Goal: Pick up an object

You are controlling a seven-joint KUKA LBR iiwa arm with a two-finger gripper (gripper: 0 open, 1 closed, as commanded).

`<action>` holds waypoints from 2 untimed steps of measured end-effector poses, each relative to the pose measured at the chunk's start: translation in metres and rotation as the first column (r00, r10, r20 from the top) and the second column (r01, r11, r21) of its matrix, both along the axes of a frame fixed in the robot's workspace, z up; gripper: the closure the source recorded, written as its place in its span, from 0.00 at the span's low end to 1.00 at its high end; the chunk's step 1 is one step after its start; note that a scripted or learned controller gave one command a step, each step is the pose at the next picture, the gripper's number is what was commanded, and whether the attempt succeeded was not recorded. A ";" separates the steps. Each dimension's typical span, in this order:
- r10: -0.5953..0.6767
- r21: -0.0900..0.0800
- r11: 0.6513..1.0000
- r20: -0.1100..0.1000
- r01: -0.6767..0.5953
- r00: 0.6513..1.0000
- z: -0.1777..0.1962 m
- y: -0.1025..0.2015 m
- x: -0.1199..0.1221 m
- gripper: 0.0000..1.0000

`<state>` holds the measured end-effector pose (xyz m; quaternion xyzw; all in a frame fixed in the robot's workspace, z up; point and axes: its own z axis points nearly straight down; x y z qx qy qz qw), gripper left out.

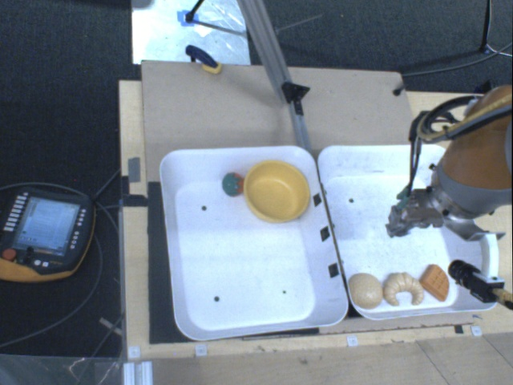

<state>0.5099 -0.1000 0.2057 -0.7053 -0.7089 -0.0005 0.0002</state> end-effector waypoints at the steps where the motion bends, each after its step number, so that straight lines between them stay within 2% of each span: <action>1: -0.001 0.000 1.000 0.001 0.001 1.000 0.014 0.051 -0.006 1.00; 2: 0.000 0.000 1.000 0.001 0.000 1.000 0.026 0.101 -0.010 1.00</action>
